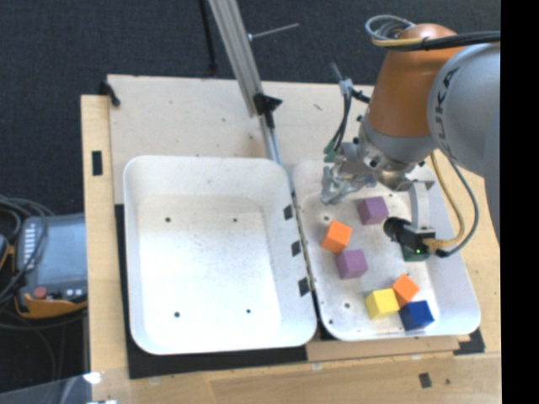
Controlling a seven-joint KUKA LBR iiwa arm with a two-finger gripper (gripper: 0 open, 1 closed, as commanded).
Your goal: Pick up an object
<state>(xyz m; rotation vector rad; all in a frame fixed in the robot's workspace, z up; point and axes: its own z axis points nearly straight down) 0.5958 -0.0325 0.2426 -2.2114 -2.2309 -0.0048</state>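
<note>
The right bin holds several small blocks: a purple cube near the back, an orange cube, a second purple cube, a yellow cube, a small orange block and a blue cube. My gripper hangs over the back left part of this bin, just left of the rear purple cube and above the orange cube. Nothing shows between its fingers. The orange-banded wrist rises behind it.
The left bin lies beside the right one. A slanted metal rail crosses the bench behind the bins. A green and black cable connector hangs over the right bin. A grey device sits off the bench's left side.
</note>
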